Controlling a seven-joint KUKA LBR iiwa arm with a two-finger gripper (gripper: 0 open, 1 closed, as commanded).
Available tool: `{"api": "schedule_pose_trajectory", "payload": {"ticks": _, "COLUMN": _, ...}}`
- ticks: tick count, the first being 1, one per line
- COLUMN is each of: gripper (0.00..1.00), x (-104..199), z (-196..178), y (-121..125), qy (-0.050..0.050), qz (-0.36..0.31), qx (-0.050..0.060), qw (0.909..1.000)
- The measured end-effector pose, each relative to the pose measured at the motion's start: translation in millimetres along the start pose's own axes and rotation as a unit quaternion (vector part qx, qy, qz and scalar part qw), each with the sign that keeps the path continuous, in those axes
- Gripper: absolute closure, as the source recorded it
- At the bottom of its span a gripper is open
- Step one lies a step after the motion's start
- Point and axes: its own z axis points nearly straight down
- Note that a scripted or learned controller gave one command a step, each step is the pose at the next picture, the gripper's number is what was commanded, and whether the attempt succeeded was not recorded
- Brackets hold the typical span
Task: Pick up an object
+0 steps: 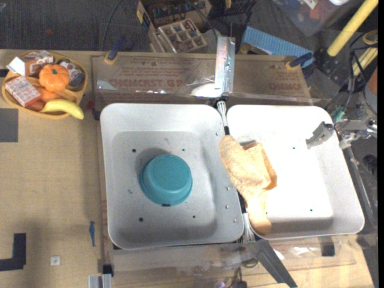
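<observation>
A teal bowl [167,179] lies upside down in the middle of the left bin [120,125]. A tan and orange cloth [248,176] is draped along the left side of the right bin [300,209], reaching over the divider between the bins. My gripper [321,134] hangs over the right bin's upper right corner, well away from the cloth and the bowl, with nothing seen in it.
A yellow dish with a small pumpkin, a banana and boxes [43,84] sits on the bench at the far left. Clear plastic panels [180,77] stand behind the bins. Crates and clutter [180,23] lie beyond the bench.
</observation>
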Motion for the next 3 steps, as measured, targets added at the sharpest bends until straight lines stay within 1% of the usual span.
{"api": "schedule_pose_trajectory", "payload": {"ticks": 1, "gripper": 0.0, "x": 81.7, "z": 105.0, "y": 17.0, "qy": 0.0, "qz": -0.03, "qx": 0.0, "qw": 0.9995}}
{"api": "schedule_pose_trajectory", "payload": {"ticks": 2, "gripper": 0.0, "x": 95.3, "z": 127.9, "y": 11.7, "qy": -0.001, "qz": -0.086, "qx": -0.005, "qw": 0.9963}}
{"api": "schedule_pose_trajectory", "payload": {"ticks": 3, "gripper": 0.0, "x": 115.5, "z": 33.4, "y": 38.4, "qy": -0.001, "qz": 0.026, "qx": -0.001, "qw": 0.9997}}
